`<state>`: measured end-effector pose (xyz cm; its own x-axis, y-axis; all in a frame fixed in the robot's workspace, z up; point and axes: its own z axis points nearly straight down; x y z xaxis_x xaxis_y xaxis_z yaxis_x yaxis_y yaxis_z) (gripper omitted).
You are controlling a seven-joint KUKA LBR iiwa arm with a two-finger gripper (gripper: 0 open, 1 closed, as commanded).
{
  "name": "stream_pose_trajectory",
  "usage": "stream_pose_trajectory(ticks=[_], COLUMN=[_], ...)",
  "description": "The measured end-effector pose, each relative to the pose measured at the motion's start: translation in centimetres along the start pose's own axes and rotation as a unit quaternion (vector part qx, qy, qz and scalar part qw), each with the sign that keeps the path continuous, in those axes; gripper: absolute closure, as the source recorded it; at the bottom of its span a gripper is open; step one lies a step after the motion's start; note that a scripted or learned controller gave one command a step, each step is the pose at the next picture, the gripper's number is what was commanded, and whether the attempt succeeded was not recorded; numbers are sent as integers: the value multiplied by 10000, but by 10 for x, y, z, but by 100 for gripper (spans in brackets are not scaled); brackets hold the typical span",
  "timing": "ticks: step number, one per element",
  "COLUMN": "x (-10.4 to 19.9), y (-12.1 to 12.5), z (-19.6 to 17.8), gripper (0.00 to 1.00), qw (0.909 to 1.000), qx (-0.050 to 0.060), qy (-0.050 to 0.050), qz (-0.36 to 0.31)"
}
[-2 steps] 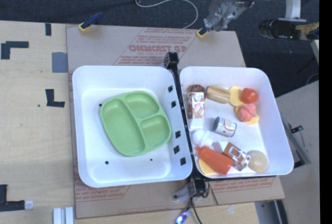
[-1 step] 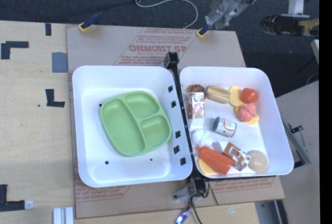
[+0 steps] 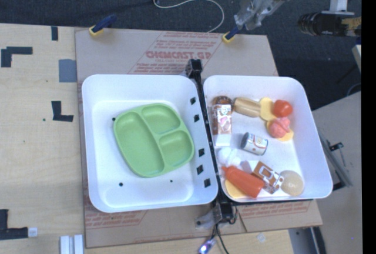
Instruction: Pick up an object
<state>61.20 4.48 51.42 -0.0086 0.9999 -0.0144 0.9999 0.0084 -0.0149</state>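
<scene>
A: Item one, gripper [image 3: 251, 16]. Position?

B: It hung high beyond the far rim of the right bin [image 3: 296, 85], over the desk [image 3: 35, 129], clear of both bins. Whether it was apart or together could not be told at that angle; nothing was seen in it.

A: Item two, candidates for picking.

B: All lay below and nearer the camera than the gripper, inside the right bin. Closest to it: a bread roll [image 3: 247, 106], long axis across the bin, and a red tomato [image 3: 282, 108] just beside. Further on, a small can [image 3: 254, 143] on its side, with open white floor around it. Furthest: an orange carrot [image 3: 244, 181], lying slantwise near the near rim, crowded by a box [image 3: 268, 175].

A: Item three, left bin [image 3: 97, 100].

B: Held a green divided plate [image 3: 154, 139], off to the gripper's far side.

A: Judgement?

B: The can offered the most room; the roll sat near the rim.
</scene>
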Motion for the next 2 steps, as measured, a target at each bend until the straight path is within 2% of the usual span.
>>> stream_pose_trajectory(ticks=[1,2], x=[-59,-126], y=[1,-34], z=[132,276], gripper=[100,100], qw=[10000,9999], qx=[5,29], qy=[57,65], qz=[79,84])
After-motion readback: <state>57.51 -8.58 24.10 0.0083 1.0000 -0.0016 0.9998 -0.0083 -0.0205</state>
